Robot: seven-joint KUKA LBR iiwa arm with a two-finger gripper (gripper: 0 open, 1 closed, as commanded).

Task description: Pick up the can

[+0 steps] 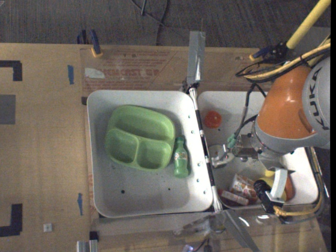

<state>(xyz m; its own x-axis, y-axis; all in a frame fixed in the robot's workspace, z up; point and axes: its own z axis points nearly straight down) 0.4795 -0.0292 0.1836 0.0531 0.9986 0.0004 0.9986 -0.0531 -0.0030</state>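
A tan wooden bench (42, 156) fills most of the view, marked with black tape corners (11, 70) and blue tape strips (70, 74). Beyond its far edge lies dark grey carpet (63, 9) crossed by a black cable (149, 1).

Green divided plate (139, 137), green bottle (180, 157), red-orange ball (212, 119), perhaps red-patterned can (243, 187).

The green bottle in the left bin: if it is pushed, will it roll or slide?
The bottle lies on its side, so it would probably roll rather than slide. The plate beside it may stop it on that side. It looks plastic, so likely light.
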